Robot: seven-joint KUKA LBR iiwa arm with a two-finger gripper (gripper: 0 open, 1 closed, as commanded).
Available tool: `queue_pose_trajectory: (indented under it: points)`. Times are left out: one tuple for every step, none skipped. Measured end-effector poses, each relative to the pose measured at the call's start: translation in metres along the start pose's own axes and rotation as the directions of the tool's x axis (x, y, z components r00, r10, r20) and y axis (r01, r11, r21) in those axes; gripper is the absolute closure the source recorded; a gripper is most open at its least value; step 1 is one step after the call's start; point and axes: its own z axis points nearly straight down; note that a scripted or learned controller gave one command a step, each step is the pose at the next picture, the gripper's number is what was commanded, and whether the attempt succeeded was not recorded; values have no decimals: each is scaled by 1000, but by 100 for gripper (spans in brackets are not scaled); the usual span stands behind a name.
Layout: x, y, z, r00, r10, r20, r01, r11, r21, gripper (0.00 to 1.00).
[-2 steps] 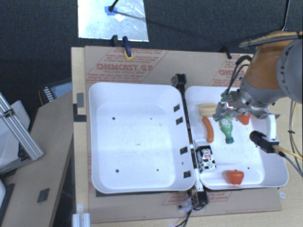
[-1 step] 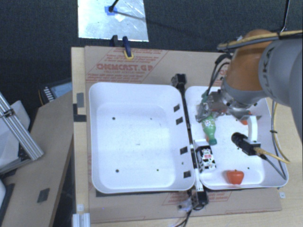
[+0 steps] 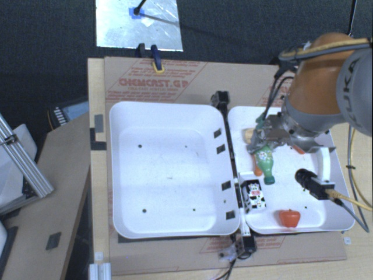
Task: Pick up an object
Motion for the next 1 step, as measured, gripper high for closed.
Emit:
queue_pose_trajectory:
  points:
    - [42,-37,-63,1000,-4,-2,4,1000,-5,100]
